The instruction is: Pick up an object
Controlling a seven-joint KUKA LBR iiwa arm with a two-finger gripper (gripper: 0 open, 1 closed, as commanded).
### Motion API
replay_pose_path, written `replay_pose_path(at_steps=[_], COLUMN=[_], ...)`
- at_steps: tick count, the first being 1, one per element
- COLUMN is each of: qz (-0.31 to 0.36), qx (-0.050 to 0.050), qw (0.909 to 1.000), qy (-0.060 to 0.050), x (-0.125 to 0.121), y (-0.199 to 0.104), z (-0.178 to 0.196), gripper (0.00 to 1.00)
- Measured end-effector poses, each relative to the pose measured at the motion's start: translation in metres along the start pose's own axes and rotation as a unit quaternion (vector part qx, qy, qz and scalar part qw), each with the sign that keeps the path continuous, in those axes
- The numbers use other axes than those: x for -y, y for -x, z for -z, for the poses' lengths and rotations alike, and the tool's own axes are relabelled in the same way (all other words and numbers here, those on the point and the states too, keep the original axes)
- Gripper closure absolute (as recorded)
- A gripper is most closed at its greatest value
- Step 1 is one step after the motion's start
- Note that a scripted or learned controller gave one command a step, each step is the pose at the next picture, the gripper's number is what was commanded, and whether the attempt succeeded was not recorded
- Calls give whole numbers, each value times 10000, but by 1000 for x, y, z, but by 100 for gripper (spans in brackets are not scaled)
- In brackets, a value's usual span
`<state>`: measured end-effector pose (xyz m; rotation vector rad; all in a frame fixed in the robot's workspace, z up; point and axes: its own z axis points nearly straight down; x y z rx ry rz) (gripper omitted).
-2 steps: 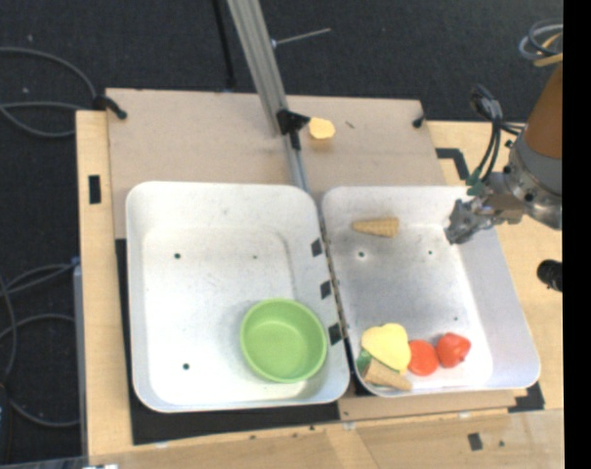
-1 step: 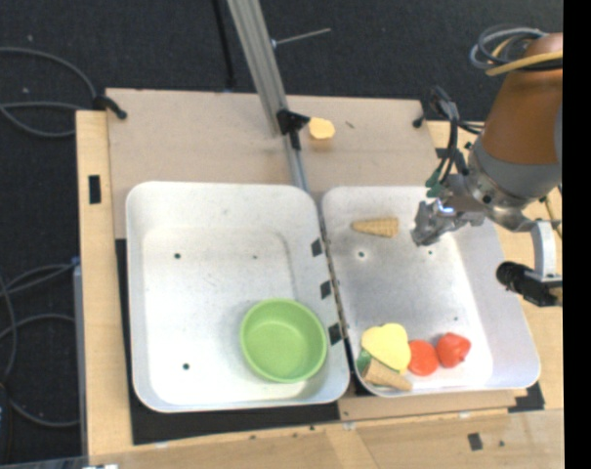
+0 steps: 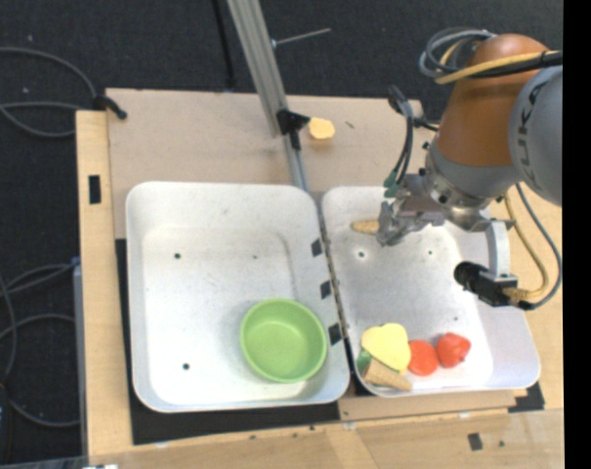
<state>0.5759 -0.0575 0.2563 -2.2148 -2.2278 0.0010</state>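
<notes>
Over the right bin (image 3: 490, 360), your arm (image 3: 490, 106) hangs wrist-down, gripper (image 3: 393, 225) low beside a tan piece (image 3: 364, 228) at the far wall; yellow (image 3: 386, 345) and red (image 3: 453, 349) items sit apart at the near edge.

The arm (image 3: 490, 106) reaches in from the right, its orange band uppermost and the wrist bent downward. The gripper (image 3: 398, 225) hangs below it, pointing down and to the left, with cables looping alongside.
</notes>
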Motion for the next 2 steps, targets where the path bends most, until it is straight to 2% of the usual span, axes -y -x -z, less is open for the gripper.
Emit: replay_pose_path(at_steps=[2], qz=[12], qx=[-10], qw=[10000], qy=[7], x=[-10], y=[-101], z=[10], gripper=[100])
